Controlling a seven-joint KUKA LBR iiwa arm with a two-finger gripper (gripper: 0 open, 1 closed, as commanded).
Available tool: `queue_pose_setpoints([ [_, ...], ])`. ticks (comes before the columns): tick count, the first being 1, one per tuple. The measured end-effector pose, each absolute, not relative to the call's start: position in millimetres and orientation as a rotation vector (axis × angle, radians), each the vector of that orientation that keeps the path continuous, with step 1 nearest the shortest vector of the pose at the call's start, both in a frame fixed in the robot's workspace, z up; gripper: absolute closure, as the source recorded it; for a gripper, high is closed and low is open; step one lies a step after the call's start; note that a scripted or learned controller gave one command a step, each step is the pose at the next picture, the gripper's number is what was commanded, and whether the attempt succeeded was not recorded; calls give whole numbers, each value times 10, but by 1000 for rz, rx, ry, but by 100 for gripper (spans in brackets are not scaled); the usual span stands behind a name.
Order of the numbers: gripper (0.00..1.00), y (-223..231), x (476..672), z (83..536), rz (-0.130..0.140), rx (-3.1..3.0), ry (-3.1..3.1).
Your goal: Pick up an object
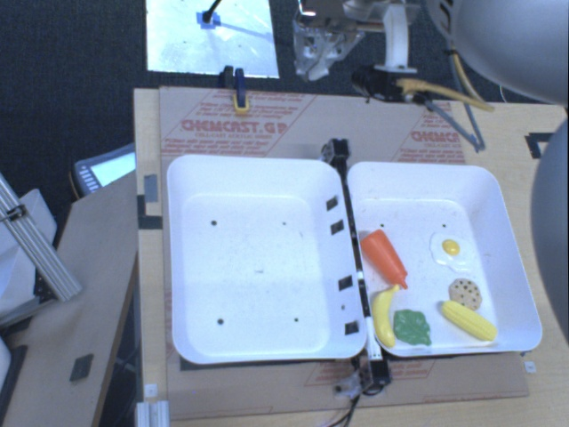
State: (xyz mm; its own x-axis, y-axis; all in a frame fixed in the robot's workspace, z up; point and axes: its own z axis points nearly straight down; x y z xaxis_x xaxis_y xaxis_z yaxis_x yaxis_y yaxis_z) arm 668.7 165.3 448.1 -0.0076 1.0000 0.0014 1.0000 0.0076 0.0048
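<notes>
Looking down the slant at the gripper [324, 50]: hangs past the far edge of the tabletop [107, 265], above dark floor, well apart from both bins. Blurred and pale there, so cannot tell how far open, nor whether anything sits in it.

Holding all the toy food in the right bin [511, 238], toward its near half. Leaning against the divider side, an orange carrot [384, 254], tip pointing to the far left. Just below it a yellow banana [384, 318], upright along the same wall, touching or almost touching a green leafy piece [412, 326] at its right. Lying further right, a fried egg [450, 248], then a brown cookie [464, 293] nearer the camera, then a yellow corn cob [468, 321] slanted by the near rim.

Sitting beside it, the left bin [178, 265], white floor with a few dark specks. Running between the bins, a black strip with clips [342, 229], close against carrot and banana.

Underneath both, a printed cardboard sheet [231, 124], pinned at the far edge by a yellow and black clamp [238, 92]. Trailing near the arm, a yellow cable [436, 92]. Off to the left, a tablet [102, 172] and an aluminium rail [31, 243]; farther back, a shiny sheet [209, 20].
</notes>
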Motion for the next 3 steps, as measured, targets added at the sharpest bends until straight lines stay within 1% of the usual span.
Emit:
queue_pose_setpoints([
  [1, 100, 2386, 6477, 5340, 16, 2208, 2231],
  [2, 100, 2337, 6154, 3686, -20, 2227, 2226],
  [3, 100, 2336, 6186, 3887, 4, 2222, 2220],
])
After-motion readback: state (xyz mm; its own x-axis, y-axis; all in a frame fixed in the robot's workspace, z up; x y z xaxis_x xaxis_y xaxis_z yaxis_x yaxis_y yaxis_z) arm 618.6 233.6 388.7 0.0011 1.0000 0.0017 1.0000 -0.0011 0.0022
